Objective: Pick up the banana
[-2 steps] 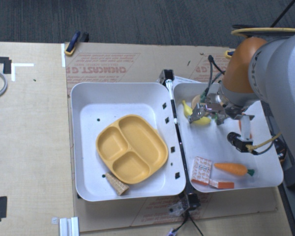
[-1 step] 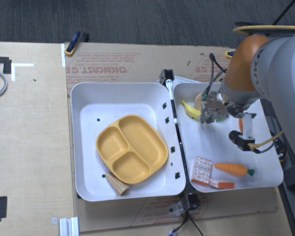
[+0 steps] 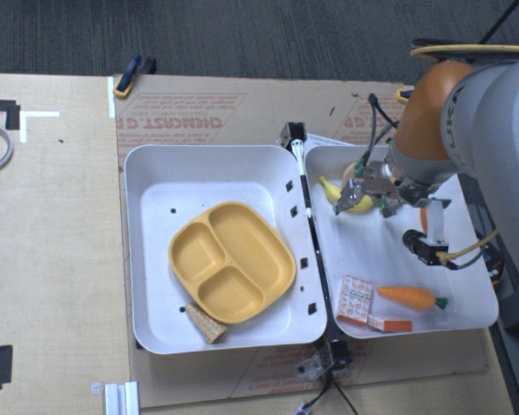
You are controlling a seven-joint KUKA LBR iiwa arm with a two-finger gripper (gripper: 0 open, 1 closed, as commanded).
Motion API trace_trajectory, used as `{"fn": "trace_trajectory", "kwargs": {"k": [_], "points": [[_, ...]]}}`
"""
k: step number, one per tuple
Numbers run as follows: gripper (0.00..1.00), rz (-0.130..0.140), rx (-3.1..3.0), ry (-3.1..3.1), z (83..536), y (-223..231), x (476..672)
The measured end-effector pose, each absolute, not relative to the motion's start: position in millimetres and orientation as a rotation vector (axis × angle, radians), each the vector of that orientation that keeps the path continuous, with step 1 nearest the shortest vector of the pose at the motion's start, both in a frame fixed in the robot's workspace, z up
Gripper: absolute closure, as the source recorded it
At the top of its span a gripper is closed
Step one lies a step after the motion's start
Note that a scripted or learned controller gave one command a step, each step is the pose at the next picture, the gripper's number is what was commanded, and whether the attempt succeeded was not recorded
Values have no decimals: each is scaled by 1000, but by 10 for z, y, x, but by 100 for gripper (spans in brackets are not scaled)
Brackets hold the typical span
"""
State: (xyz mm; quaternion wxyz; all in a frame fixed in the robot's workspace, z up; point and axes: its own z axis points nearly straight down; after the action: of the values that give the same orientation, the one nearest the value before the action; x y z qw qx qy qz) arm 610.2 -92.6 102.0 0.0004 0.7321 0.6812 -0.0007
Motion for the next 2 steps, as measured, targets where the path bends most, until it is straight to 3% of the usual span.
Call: {"fn": "trace_trajectory", "kwargs": {"k": [1, 2], "points": [[0, -3, 2485, 1923, 924, -931, 6524], [0, -2, 2321, 2118, 923, -919, 6208]]}}
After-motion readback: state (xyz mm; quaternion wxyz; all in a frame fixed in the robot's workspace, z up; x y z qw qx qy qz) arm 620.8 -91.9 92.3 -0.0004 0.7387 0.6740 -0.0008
